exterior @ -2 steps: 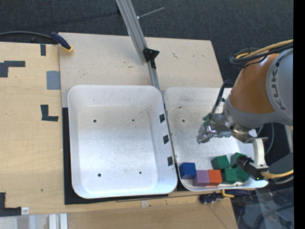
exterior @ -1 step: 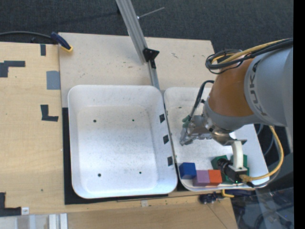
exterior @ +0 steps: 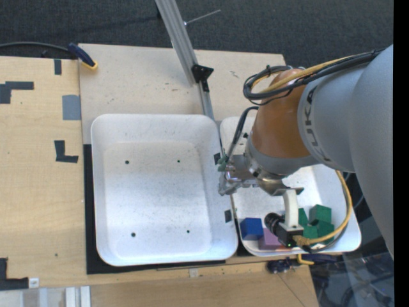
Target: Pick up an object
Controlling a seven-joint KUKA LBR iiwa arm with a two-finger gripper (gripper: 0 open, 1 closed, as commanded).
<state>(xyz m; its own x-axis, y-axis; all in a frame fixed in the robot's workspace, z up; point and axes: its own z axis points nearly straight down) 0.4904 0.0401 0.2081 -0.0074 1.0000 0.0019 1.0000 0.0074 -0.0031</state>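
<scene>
My gripper (exterior: 229, 179) hangs low over the left side of the right bin (exterior: 348, 240), close to the wall it shares with the left bin (exterior: 153, 121). Nothing shows between it and the bin floor. A blue cube (exterior: 251, 228) lies in the right bin's front left corner, just in front of the gripper. A purple block (exterior: 270, 239) sits beside the cube to the right. Green blocks (exterior: 318, 221) lie further right, partly hidden by the wrist. The arm covers much of the right bin.
A slanted aluminium bar (exterior: 181, 40) comes down from the top to the gap between the bins. A blue and yellow tool (exterior: 84, 55) lies at the bench's far left corner. A small dark object (exterior: 281, 266) sits just outside the right bin's front rim.
</scene>
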